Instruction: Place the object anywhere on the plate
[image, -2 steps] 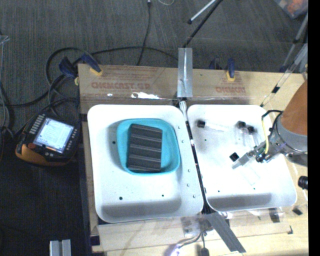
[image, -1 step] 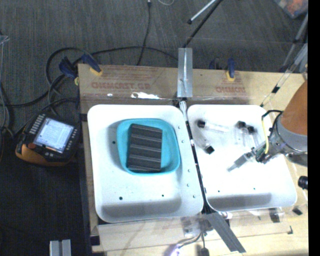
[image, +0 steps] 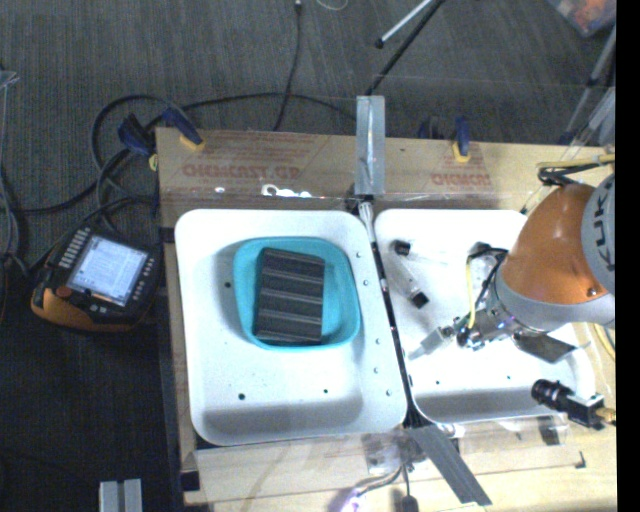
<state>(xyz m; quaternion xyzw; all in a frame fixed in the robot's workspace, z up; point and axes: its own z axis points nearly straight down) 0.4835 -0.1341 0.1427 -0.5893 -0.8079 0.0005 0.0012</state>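
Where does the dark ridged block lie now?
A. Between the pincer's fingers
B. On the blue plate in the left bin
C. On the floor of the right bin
B: the dark ridged block rests on the blue plate inside the left bin.

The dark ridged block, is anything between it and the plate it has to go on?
Nothing visible: the dark ridged block already lies on the blue plate in the left bin.

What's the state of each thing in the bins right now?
Dark ridged object: lying flat on the plate.
Blue plate: upright in the left bin, holding the object.
Gripper: low over the right bin.
Small black pieces: loose in the right bin.
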